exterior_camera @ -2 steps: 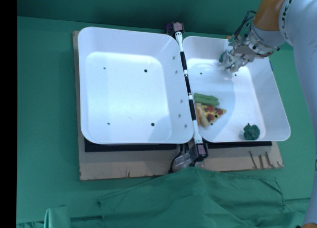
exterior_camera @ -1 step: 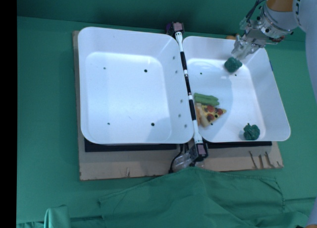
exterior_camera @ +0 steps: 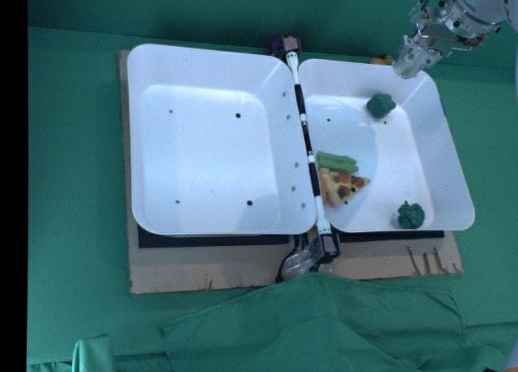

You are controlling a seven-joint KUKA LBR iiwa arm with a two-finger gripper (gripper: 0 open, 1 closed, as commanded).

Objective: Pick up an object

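A: What is covering the desk [exterior_camera: 73, 160]?

B: Green cloth is lying across the whole of it, running up to a green backdrop at the top of the frame. A brown cardboard sheet [exterior_camera: 202, 277] is sitting on the cloth, and the two white bins are resting on that. A looser fold of green fabric [exterior_camera: 324, 322] is bunching up along the bottom of the frame.

A: And in the bins?

B: The left bin [exterior_camera: 137, 120] is showing just small dark dots on its floor. The right bin [exterior_camera: 453, 192] is holding a dark green broccoli-like piece [exterior_camera: 380, 104] near its upper edge, a green bean pod [exterior_camera: 337, 161] and a pizza slice [exterior_camera: 340, 185] lying just beside each other by the divider, and a green pepper-like piece [exterior_camera: 410, 215] at the lower right corner.

A: Where is the claw [exterior_camera: 411, 61]?

B: It is hanging in the upper right of the frame, over the right bin's top rim, apart from the broccoli piece below it. Nothing is sitting between its tips, but whether they are spread or closed I cannot tell.

A: Anything hard to make out?

B: The arm is being cut off by the top right corner. A small orange thing [exterior_camera: 380, 60] is peeking out behind the right bin's rim, too hidden to name. A clamp [exterior_camera: 312, 257] below the divider is blurring into the fabric.
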